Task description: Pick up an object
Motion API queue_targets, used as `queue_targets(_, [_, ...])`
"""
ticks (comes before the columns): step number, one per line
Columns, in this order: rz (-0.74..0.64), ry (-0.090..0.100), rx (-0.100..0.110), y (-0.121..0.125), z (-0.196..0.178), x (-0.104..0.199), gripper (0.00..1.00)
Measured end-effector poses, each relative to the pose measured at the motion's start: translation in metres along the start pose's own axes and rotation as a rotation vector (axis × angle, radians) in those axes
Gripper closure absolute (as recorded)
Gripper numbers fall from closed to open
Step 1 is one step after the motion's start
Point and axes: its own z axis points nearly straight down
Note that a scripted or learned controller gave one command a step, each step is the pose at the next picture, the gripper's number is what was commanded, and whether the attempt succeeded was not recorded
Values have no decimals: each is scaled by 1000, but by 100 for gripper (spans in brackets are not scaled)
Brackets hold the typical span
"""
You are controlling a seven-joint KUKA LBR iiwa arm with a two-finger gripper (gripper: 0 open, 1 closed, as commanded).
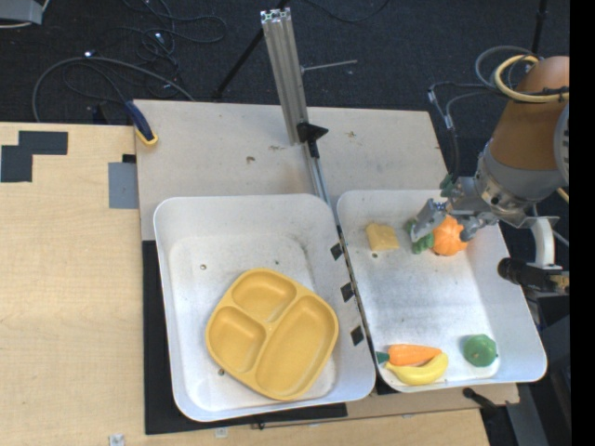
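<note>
Two shallow white bins sit side by side on the bench. The left bin (186, 240) contains one yellow three-compartment tray (271, 333), lying flat toward the 5 o'clock part of the bin floor. The right bin (446, 295) contains the loose objects. A pale yellow block (382, 238) lies near the bin's 11 o'clock corner. An orange toy fruit with a green end (446, 238) lies toward 1 o'clock, at 3 o'clock from the block and apart from it. At the bin's 6 o'clock edge, a toy carrot (412, 354) rests against the upper side of a toy banana (420, 370), the two touching. A green round fruit (480, 349) sits at 3 o'clock from that pair, near the 5 o'clock corner, apart from them. The arm (525, 147) enters from 3 o'clock, and its gripper (437, 223) is positioned over the orange toy fruit, directly at that object. The grey gripper parts overlap the fruit's 10 o'clock side, and whether the fingers are spread or pressed together cannot be determined; contact with the fruit cannot be confirmed. The pale yellow block is the nearest neighbouring item to the gripper; the carrot, banana and green fruit lie well apart at 6 o'clock. A metal post (284, 72) stands behind the bins at 12 o'clock.
</note>
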Motion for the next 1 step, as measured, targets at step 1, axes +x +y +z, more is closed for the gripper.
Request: queue_targets(1, [0, 1, 6, -2, 44, 4, 0])
